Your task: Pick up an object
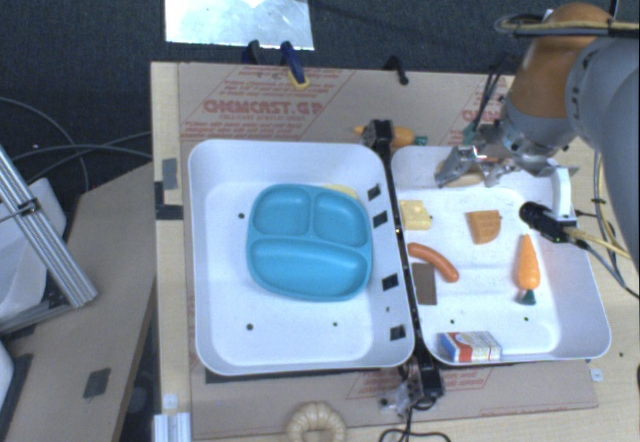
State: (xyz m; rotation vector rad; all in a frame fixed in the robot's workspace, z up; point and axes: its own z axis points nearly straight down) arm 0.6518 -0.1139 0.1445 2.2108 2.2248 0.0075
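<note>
The right bin holds several items: a pale yellow cheese wedge, a tan bread piece, a red sausage, a brown bar, an orange carrot and a small red, white and blue box. My gripper hangs over the back of this bin, above bare floor, behind the cheese and the bread. Its fingers look open with nothing between them. The grey arm with its orange band reaches in from the upper right.
The left bin carries a blue divided plate, and a yellow scrap peeks out at the plate's far edge. An orange-yellow item lies on the cardboard behind the divider between the two bins.
</note>
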